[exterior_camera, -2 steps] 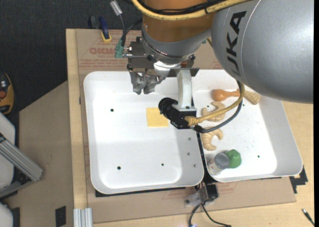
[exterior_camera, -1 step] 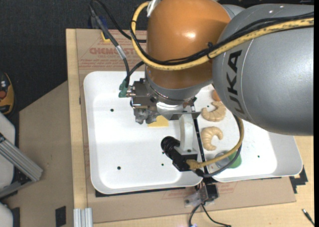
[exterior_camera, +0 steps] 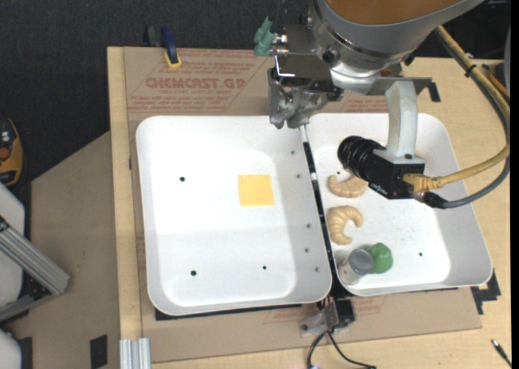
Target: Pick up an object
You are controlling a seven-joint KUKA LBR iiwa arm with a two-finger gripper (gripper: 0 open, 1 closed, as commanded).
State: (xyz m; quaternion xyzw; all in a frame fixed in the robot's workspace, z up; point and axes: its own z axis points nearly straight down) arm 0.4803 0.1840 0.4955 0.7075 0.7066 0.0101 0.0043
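Gripper (exterior_camera: 293, 114) above the bins' dividing wall — finger spacing unreadable; nearest croissant (exterior_camera: 347, 186) lies toward the camera, to the right, in the right bin (exterior_camera: 454, 221).

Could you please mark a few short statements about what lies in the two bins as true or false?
1. A yellow square lies in the left bin. True.
2. Two croissants lie in the left bin. False: the upper croissant and lower croissant lie in the right bin.
3. A green object sits near the right bin's front edge. True.
4. The tool grips the yellow square. False: it is over the bins' rear edge, apart from the square.
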